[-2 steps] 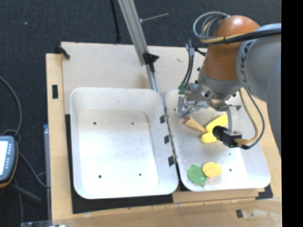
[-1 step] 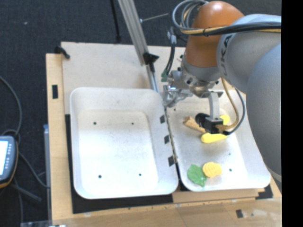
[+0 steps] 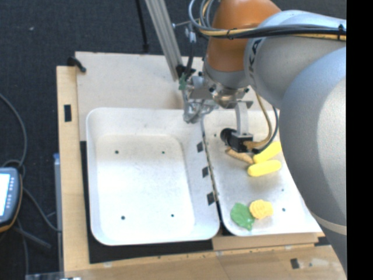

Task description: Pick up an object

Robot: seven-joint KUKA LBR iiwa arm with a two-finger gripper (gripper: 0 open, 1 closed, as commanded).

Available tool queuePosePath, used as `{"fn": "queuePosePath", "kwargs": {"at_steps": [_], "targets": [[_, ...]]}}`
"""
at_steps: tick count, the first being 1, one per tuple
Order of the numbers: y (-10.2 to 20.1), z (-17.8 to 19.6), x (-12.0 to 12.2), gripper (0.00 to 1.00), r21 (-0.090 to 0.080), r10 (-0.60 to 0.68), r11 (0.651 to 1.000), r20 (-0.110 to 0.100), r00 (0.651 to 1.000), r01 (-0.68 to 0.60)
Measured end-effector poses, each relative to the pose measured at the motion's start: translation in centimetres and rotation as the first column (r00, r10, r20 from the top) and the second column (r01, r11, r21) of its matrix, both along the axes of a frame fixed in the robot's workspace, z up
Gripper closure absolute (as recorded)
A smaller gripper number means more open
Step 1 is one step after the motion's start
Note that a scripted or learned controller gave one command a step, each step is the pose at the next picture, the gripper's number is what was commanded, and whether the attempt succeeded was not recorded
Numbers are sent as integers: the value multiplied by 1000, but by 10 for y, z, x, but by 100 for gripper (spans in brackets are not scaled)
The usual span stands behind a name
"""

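- A handheld pendant (image 3: 7, 196) with a lit screen lies on the dark floor, off the bench's left edge.
- The left bin (image 3: 96, 174) sits along the bench's (image 3: 116, 80) left half; four small dark dots mark its white floor.
- An aluminium strut (image 3: 158, 25) slants down from the top toward the far edge of the bins.
- The gripper (image 3: 193, 113) hangs over the far end of the seam where the two bins meet, just above their rims. From this slant I cannot tell whether it is spread or clenched, and nothing is seen held in it.
- The right bin (image 3: 220, 174) touches the left bin along that seam.
- A brown stick-like piece (image 3: 238, 154) lies near the right bin's middle, just left of the yellow ones.
- A green piece (image 3: 240, 215) rests at the right bin's near edge, touching a ribbed orange-yellow piece (image 3: 261, 209) on its right.
- Two yellow banana-shaped pieces lie toward the right bin's right side, one (image 3: 269, 151) just behind the other (image 3: 264, 168); all are well apart from the gripper.
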State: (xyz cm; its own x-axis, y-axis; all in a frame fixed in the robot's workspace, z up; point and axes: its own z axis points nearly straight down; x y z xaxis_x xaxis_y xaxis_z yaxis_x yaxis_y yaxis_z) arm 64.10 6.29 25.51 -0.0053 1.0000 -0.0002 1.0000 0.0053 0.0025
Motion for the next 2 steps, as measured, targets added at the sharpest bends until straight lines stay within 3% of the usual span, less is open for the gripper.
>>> {"fn": "queuePosePath", "kwargs": {"at_steps": [1,2], "targets": [[21,-7,18,100,-1,-2,1000,0,1000,2],[20,-6,18,0,-3,2,1000,-3,1000,-2]]}}
